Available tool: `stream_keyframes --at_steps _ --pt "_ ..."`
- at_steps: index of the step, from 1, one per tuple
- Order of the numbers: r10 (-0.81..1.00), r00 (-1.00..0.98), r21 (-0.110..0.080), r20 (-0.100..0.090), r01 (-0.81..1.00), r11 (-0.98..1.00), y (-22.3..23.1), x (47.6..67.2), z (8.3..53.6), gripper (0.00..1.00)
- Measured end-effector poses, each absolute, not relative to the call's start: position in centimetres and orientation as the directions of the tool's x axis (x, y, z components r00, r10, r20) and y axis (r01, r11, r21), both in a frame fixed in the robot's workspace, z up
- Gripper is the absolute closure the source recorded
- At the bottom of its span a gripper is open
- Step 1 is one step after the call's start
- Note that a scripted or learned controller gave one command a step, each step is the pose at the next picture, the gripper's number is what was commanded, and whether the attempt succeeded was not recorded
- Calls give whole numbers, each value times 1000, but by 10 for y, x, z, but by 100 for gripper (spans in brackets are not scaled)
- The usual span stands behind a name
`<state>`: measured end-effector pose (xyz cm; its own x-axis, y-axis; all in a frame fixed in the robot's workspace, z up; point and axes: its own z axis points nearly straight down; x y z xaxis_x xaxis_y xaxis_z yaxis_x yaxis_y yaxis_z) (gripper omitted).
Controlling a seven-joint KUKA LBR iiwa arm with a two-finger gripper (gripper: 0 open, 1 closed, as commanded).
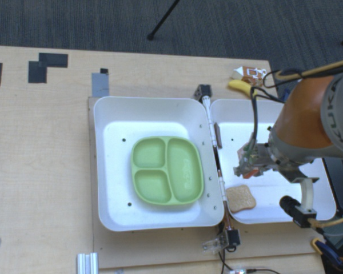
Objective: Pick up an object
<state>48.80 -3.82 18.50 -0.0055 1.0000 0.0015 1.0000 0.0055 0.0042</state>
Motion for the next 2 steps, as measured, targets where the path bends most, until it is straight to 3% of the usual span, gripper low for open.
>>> stream_keyframes --at_steps 1,2 --pt "1000 -5 2 1 1000 5 36 494 184 100" --pt "1000 -6 1 2 1000 6 93 487 184 100"
